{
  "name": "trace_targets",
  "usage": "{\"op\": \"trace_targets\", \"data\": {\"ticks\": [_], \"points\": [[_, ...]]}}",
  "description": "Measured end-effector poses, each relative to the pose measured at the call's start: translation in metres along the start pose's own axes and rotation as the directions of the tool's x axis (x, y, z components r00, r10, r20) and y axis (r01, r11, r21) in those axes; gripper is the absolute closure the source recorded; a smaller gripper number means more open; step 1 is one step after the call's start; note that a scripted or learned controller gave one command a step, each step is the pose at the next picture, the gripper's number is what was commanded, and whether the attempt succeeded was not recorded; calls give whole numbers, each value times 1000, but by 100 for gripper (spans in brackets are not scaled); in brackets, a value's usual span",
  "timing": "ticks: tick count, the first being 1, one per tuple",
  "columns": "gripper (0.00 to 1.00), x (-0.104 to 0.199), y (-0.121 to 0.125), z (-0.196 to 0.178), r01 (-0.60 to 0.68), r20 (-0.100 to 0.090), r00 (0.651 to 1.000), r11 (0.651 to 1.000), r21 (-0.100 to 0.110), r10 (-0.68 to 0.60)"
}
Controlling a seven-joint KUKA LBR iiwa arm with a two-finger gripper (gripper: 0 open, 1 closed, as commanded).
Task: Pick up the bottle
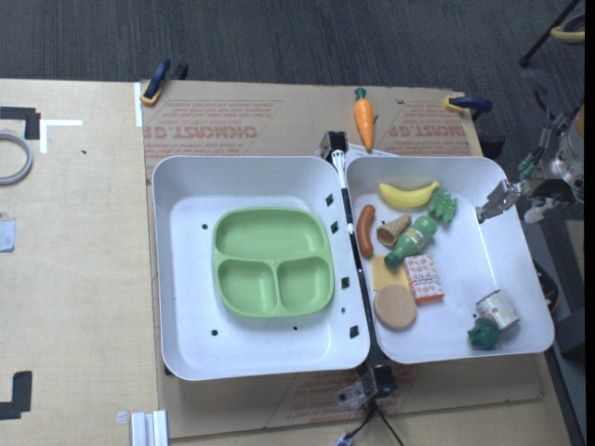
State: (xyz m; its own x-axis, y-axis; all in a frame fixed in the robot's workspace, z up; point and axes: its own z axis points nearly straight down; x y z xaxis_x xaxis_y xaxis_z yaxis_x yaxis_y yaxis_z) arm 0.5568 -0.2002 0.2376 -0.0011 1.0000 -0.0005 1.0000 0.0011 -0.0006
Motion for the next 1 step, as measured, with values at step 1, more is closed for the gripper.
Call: {"op": "trace_targets", "data": {"ticks": [1], "points": [[100,0,0,-10,2,1,1000,1000,-1,-2]]}}
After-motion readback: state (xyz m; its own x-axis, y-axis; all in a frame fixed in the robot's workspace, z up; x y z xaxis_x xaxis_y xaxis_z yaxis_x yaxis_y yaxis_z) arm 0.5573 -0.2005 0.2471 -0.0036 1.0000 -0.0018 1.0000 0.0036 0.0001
